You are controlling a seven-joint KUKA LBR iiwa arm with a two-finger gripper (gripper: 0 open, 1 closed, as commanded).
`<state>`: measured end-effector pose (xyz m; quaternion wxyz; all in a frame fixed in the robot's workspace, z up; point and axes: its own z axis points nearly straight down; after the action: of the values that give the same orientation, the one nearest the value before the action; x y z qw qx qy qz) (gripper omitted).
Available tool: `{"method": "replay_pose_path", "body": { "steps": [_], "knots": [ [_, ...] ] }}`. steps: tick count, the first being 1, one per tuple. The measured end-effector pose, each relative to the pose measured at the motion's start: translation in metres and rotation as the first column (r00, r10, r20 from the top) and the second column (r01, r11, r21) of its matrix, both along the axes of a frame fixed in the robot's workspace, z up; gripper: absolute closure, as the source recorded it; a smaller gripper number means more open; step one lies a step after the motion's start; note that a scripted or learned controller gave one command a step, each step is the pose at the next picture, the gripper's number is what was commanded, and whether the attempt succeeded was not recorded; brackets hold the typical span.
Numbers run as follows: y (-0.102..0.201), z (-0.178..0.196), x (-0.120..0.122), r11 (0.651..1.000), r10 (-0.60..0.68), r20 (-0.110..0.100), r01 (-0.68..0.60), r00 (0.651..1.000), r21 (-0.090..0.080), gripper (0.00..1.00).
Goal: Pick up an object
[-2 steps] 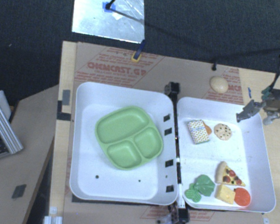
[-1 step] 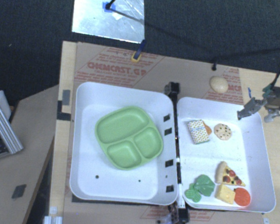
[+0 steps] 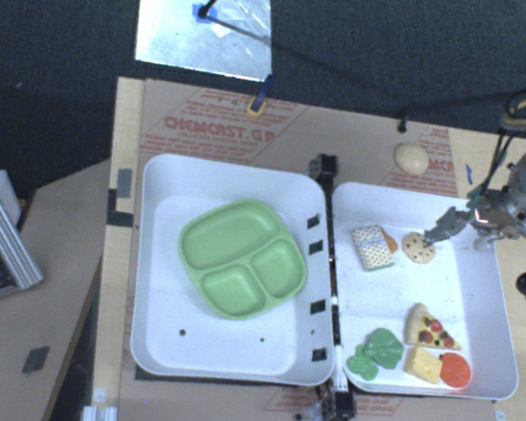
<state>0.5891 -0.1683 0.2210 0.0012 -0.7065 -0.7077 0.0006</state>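
The pincer hangs low over the right bin, its tip just beside the cookie, and I cannot tell whether it stands apart or together; nothing shows clamped in it. This looks like the approach, before any grasp. The cookie lies just below-left of the tip, a cracker further left, so the next move calls for settling squarely over the cookie.
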Motion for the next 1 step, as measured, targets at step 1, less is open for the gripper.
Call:
{"method": "replay_pose_path", "body": {
  "steps": [1],
  "knots": [
    [-0.0076,-0.0441,0.0017,1.0,-0.001,0.003,0.001,1.0,-0.001,0.0]
  ]
}}
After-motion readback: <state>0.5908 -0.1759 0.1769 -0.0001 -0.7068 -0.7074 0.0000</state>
